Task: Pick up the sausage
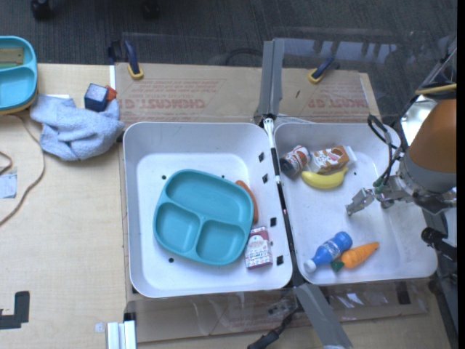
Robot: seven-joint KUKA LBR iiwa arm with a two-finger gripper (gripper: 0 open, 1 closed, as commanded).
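End effector (361, 201): hovering in the right bin (407, 271), jaw state unreadable. Sausage (247, 195): wedged behind the teal plate (205, 217), left bin, awkward access.

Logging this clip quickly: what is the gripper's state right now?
Two-finger gripper: open, holding nothing, above the right white bin.

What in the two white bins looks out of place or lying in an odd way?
The reddish-orange sausage in the left white bin is wedged behind the right edge of the teal divided plate, mostly hidden. Nothing looks spilled or damaged.
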